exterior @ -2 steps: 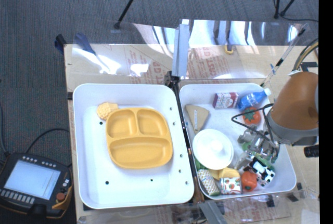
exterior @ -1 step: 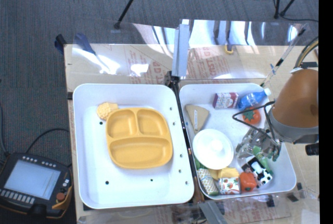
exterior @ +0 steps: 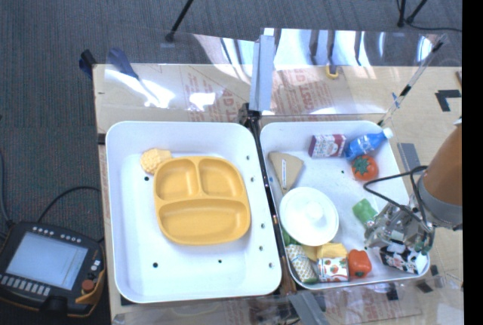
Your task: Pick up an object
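1. Camera view, left bin (exterior: 124,165): yellow divided plate (exterior: 201,199) at centre, small yellow waffle-like piece (exterior: 155,159) touching its 10 o'clock corner.
2. Right bin (exterior: 332,129): white round lid (exterior: 309,215) at centre; tan wedge (exterior: 286,168) at 11; red-white carton (exterior: 327,145), blue bottle (exterior: 368,143) and tomato (exterior: 364,167) near 1; green piece (exterior: 364,210) at 3; yellow block (exterior: 330,249), red-label packet (exterior: 330,269) and orange pepper (exterior: 359,264) at 6.
3. Gripper (exterior: 398,234) low over 4 o'clock corner, just above black-and-white cow-patterned item (exterior: 404,260), beside green piece. Opening: cannot tell; nothing seen held.
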### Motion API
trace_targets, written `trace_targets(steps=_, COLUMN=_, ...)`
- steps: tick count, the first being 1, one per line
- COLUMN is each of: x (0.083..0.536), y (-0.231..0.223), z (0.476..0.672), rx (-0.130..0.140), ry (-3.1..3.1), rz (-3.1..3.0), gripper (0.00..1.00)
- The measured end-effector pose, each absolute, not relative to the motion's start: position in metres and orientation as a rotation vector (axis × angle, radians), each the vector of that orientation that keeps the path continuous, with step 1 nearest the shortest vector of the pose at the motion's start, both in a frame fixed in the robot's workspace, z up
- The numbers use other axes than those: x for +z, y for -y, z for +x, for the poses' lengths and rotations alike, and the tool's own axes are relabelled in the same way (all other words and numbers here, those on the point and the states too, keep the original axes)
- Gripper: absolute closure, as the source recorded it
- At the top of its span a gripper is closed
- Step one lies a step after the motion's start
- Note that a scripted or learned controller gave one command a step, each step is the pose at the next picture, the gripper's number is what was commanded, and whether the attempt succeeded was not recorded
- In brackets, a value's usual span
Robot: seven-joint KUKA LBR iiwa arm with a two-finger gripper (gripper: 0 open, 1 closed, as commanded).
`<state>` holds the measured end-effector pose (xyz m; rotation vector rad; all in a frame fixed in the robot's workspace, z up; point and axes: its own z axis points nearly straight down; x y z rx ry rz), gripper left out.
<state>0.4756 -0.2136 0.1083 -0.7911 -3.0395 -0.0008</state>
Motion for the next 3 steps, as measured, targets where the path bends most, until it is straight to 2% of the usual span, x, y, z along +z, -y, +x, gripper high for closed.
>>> trace_targets(steps=1, x=0.096, y=0.13, z=0.528, rx=-0.002, ry=2.876, rz=-1.256, gripper=1.0)
trace_targets(steps=2, x=0.214, y=0.184, z=0.609, rx=-0.001, ry=3.004, rz=-0.954, gripper=1.0)
trace_targets(steps=3, x=0.094, y=0.116, z=0.57, rx=-0.001, ry=3.084, rz=-0.651, gripper=1.0)
